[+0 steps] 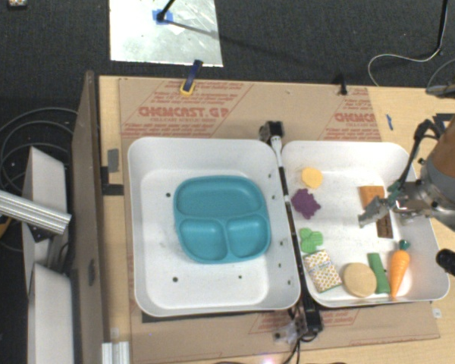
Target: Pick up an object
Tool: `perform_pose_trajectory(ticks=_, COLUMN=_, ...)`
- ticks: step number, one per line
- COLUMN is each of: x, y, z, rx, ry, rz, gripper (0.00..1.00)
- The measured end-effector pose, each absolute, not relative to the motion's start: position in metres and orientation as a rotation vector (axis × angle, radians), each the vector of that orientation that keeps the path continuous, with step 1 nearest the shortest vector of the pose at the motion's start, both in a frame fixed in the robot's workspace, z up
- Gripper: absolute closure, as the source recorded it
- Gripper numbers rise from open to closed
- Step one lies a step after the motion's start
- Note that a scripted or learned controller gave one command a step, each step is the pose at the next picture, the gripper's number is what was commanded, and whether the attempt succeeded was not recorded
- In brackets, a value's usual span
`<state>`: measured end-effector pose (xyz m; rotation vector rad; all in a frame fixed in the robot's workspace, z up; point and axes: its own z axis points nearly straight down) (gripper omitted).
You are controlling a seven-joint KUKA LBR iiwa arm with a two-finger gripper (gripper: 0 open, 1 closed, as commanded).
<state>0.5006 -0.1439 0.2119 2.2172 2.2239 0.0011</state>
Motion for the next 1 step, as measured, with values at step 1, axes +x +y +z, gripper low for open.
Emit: perform_pose_trajectory(ticks=1, x=0.5912, y=-0.1553, z=0.1927, rx=2.208, ry=2.224, rz=0.007, gripper=0.00)
